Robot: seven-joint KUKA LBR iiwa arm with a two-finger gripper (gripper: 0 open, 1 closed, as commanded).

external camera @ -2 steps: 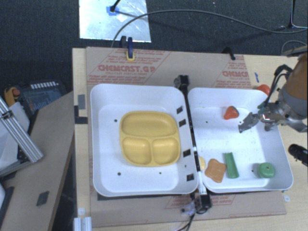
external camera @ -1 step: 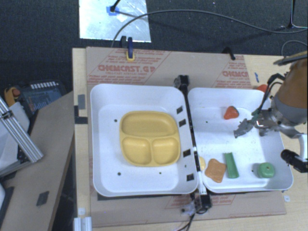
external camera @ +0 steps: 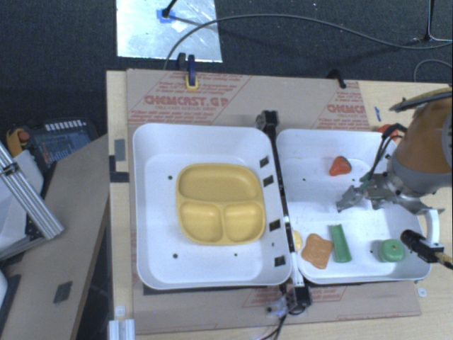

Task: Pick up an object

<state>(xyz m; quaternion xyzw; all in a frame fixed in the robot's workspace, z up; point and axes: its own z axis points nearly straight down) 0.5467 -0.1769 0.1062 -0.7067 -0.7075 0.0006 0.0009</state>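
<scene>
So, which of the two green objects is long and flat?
The green stick, lying beside the orange piece; the other, the green knob, is round.

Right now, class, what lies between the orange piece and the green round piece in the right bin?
The green bar, in the camera view.

Left bin [external camera: 152, 190]: yellow tray [external camera: 218, 202] fills the middle, open floor only as a ring along the walls. Right bin [external camera: 311, 151]: upper-left and centre floor open. Orange piece [external camera: 340, 166] sits near the top, alone. Along the bottom wall, tan piece [external camera: 318, 250] and green bar [external camera: 340, 243] lie just beside each other, green round piece [external camera: 390, 250] apart to the right. Arm [external camera: 425, 154] and gripper [external camera: 354, 198] block the right side. Black divider [external camera: 277, 190] runs between bins.
</scene>
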